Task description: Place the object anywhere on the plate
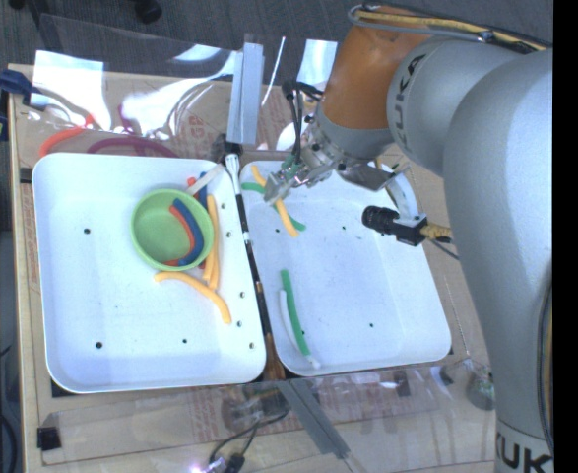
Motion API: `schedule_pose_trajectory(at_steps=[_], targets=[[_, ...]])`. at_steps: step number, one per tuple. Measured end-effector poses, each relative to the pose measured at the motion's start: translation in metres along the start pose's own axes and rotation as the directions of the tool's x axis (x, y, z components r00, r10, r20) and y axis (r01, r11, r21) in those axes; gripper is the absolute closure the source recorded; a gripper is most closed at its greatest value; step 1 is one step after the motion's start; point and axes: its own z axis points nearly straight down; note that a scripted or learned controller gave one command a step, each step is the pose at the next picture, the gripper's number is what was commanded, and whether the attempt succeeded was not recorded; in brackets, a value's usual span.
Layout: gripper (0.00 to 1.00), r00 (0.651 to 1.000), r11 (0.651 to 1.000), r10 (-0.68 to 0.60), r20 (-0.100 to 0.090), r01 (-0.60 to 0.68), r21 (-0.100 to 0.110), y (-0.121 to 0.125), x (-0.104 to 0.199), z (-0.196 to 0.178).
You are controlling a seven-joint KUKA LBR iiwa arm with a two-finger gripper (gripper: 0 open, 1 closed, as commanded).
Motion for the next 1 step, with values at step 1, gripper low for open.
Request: schedule_pose_trajectory(at_steps=[1], targets=[[0.0, 1.0, 1.0, 0.0, 0.0, 0.0, -0.001, 0.0003, 0.0001, -0.0002]])
